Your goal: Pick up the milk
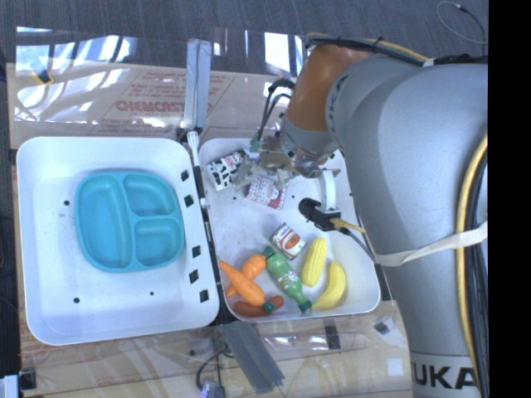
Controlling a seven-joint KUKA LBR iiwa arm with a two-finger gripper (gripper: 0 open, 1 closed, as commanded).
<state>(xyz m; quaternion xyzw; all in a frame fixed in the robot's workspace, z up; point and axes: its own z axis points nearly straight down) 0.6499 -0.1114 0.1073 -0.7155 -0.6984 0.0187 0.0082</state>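
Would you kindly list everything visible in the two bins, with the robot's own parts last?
divided plate: one, turquoise, middle of left bin.
milk carton: one, black-and-white cow pattern, right bin's far left corner.
packet: one, red and white, beside the milk carton.
can: one, red-labelled, centre.
corn: one, yellow.
banana: one, yellow.
bottle: one, green.
carrot: one, orange.
arm: grey with orange band, over right bin's far side.
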